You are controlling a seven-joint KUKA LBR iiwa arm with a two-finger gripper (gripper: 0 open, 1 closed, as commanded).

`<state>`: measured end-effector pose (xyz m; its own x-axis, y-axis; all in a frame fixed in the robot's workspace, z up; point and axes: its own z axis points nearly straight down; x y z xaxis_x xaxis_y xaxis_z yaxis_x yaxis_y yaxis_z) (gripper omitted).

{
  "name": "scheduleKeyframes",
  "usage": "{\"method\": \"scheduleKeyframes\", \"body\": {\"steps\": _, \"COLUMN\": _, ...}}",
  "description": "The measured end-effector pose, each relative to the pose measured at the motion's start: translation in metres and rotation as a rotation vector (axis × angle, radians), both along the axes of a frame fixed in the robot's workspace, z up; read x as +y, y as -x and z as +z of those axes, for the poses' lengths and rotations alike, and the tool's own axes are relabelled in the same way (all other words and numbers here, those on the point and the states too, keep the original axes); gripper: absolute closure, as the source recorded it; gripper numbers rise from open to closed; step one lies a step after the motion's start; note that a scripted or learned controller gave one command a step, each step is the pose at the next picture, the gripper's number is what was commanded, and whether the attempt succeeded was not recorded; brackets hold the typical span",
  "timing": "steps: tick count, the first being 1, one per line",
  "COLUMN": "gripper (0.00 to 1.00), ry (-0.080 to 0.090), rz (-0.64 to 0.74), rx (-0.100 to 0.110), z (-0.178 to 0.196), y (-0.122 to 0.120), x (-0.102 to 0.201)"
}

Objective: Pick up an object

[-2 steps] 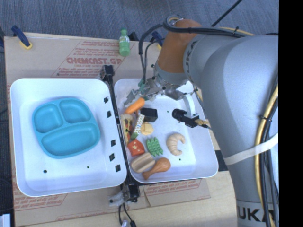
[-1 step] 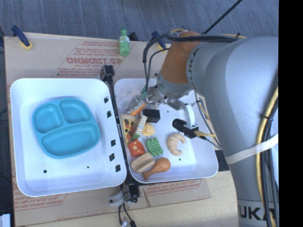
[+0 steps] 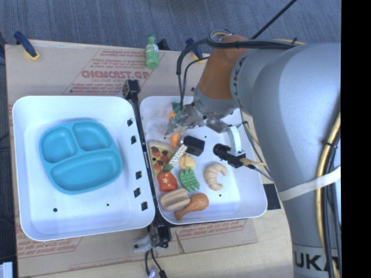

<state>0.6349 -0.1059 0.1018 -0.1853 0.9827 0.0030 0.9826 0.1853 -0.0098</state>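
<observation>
We see the gripper (image 3: 181,119) low over the right bin (image 3: 250,197), above the croissant (image 3: 215,175) and pizza (image 3: 159,154), its grasp perhaps hidden, we cannot tell.

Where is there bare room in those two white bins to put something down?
In the left bin, the floor below the blue divided plate, toward the near rim, is bare. The right bin is crowded: the croissant, drumstick and pizza slice leave bare floor at its near right corner.

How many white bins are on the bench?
2: the left bin holds a blue divided plate; the right bin holds the toy food.
</observation>
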Motion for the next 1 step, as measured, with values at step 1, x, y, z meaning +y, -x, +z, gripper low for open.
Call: {"method": "scheduleKeyframes", "body": {"steps": 1, "gripper": 1.00, "ry": 0.001, "rz": 0.013, "rx": -0.009, "z": 0.1166, "y": 0.0597, "x": 0.0310}}
